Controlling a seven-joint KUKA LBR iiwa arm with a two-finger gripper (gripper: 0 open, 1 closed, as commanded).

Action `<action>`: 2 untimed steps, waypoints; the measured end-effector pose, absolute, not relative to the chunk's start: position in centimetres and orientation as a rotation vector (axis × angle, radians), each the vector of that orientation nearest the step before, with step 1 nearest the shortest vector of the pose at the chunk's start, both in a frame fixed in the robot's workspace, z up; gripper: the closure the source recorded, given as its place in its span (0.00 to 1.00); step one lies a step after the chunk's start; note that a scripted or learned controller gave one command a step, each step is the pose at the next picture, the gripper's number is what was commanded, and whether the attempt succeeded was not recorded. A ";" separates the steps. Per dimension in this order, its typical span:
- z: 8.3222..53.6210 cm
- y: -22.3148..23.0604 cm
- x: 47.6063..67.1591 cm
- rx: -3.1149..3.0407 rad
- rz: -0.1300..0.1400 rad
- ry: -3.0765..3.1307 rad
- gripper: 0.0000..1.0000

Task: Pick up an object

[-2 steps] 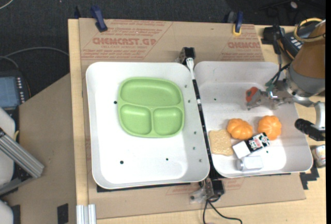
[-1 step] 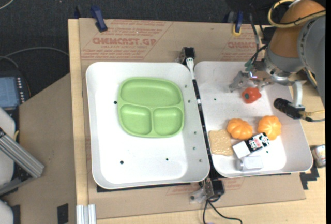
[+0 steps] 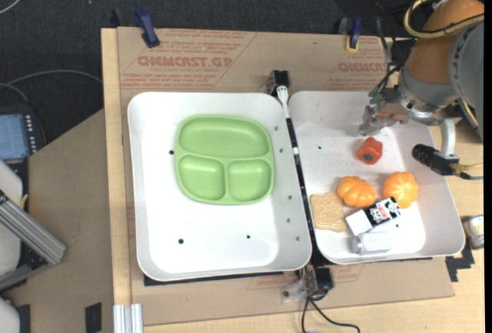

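My gripper [image 3: 380, 121] hangs over the far part of the right bin [image 3: 438, 247], below the arm's orange band. Just in front of it, apart from it, a small red pepper-like object [image 3: 370, 150] lies on the bin floor. Nearer the front sit two orange pumpkin-shaped toys [image 3: 357, 191] [image 3: 400, 188], a tan flat piece [image 3: 328, 211], a white box with a black and white print [image 3: 374, 216] and a pale block [image 3: 375, 241]. I see nothing held in the gripper.
The left bin [image 3: 154, 231] holds a green divided plate [image 3: 224, 158]. A black ridge [image 3: 294, 162] runs between the two bins. A black handle-like part [image 3: 435, 159] juts over the right bin's right side. Blue clamps sit on the cardboard's far edge.
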State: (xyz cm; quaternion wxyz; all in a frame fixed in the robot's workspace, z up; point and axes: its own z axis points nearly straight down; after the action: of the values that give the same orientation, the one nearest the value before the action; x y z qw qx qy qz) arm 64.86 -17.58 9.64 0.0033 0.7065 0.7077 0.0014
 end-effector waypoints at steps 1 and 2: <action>21.6 -23.0 58.6 2.218 0.003 2.204 1.00; 17.0 -19.6 47.4 2.234 -0.007 2.226 1.00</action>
State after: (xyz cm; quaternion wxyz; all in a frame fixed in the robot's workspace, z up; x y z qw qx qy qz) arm 47.36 -19.61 17.02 -0.0058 0.7084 0.7058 -0.0023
